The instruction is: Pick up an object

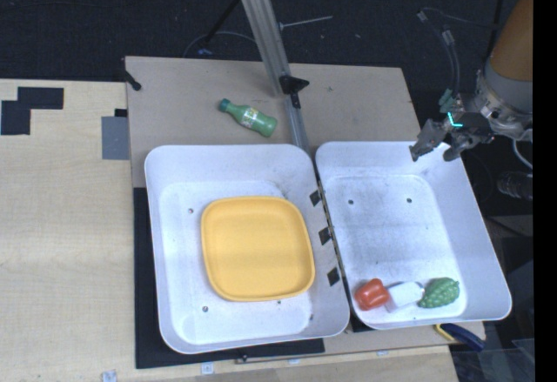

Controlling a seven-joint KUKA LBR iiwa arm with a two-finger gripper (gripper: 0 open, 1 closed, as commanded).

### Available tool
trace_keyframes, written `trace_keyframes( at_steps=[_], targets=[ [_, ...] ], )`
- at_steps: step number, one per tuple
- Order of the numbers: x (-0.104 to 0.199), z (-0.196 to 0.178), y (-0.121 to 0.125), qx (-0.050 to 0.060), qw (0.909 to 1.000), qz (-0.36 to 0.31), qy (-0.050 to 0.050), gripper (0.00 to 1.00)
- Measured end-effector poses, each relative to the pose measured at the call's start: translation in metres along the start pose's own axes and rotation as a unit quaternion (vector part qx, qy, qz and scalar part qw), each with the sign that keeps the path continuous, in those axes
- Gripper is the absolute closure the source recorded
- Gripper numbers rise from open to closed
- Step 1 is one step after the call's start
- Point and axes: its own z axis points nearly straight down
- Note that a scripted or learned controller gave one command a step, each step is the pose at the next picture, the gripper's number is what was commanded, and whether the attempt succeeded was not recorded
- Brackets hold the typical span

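Note:
My gripper [439, 146] hovers over the far right corner of the right bin [392, 206], its two dark fingers spread apart with nothing between them. In the near part of that bin lie a red pepper [372, 293], a small white block [404, 295] and a green bumpy piece [439, 292], side by side. A yellow plate [258, 247] rests flat in the left bin [174, 197]. A green bottle [249, 117] lies on its side on the board behind the left bin.
A slanted aluminium rail [270, 32] rises from behind the seam between the two bins. Black clips [322, 232] line the seam. Cables hang near the arm's wrist [505, 93] at the right.

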Motion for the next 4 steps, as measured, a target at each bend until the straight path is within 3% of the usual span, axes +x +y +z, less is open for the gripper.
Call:
trace_keyframes(
  at_steps=[1, 2, 4],
  targets=[
    [0.000, 0.000, 0.000, 0.000, 1.0000, 0.000, 0.000, 0.00],
    [-0.006, 0.052, -0.008, 0.002, 1.0000, 0.000, 0.000, 0.00],
    [0.005, 0.152, 0.005, 0.002, 1.0000, 0.001, 0.000, 0.00]
  ],
)
